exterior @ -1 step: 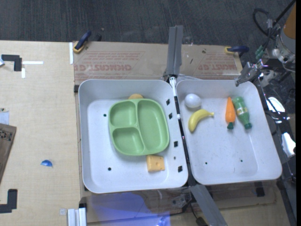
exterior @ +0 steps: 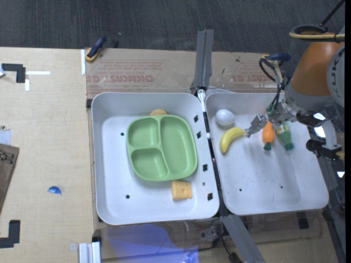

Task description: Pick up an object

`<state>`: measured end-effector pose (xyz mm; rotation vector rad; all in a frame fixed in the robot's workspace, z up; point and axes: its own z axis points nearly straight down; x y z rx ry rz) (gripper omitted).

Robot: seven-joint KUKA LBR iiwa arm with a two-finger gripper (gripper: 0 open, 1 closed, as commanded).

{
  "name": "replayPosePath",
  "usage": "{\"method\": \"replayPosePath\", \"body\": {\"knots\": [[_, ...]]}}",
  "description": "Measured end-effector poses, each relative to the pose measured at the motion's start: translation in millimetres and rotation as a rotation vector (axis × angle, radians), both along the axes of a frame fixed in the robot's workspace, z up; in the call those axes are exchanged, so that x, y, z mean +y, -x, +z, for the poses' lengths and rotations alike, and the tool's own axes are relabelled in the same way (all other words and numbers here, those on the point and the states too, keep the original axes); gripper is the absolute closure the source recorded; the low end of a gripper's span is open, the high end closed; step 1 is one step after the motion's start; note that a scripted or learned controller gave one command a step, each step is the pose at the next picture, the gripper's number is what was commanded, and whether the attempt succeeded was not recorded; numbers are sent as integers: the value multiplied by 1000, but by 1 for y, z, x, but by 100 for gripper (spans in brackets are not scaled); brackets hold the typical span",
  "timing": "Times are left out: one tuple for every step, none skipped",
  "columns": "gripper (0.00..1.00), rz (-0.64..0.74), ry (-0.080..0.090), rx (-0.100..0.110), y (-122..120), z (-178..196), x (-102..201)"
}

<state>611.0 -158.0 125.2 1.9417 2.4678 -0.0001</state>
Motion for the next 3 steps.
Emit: {"method": "replayPosePath", "body": {"knots": [[0, 174, -8, -2, -15, -32, -23], [100, 171, -2, -6, -15, -21, -25], [100, -28, 1, 0, -48, 96, 6]]}}
